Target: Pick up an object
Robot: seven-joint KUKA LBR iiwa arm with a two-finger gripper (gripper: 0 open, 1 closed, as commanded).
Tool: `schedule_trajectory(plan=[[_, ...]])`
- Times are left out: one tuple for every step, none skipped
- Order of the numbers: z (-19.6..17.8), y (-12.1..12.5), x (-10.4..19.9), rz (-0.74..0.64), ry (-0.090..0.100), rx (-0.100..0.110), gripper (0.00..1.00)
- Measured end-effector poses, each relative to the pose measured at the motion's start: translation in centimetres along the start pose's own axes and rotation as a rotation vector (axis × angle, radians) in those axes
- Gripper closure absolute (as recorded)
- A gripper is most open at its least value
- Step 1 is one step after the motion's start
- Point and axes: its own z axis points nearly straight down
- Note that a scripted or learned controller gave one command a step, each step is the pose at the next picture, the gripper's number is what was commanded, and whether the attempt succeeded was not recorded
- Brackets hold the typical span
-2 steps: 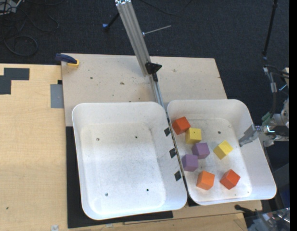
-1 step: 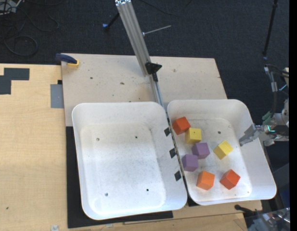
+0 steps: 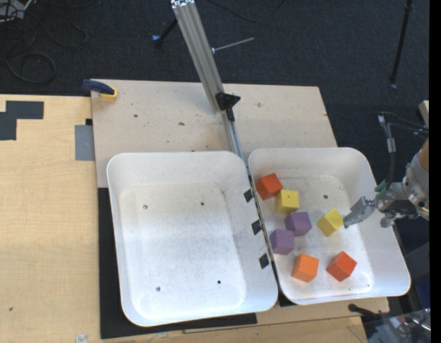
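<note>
Yellow cube (image 3: 330, 222) beside claw (image 3: 356, 214)

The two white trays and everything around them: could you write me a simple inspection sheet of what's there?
Surface: wooden bench bearing two shallow white bins, left bin and right bin, side by side.
Job's things: in the right bin, six cubes: orange, yellow, purple, purple, orange, red; a second yellow cube beside the gripper.
Clutter: blue and yellow clamp at the bench's far left corner.
Grippers: gripper low over the right bin, next to the yellow cube; finger state unclear.
Cables: black cables on the dark floor.
Surroundings: slanted aluminium bar; light wooden panel at left.
</note>
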Motion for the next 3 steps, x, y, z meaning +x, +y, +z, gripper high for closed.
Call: schedule_trajectory(plan=[[6.5,-0.3,0.0,0.001,0.001,0.003,0.00],[10.9,-0.1,-0.1,0.002,0.001,0.001,0.00],[9.6,0.0,-0.3,0.010,-0.001,-0.003,1.00]])
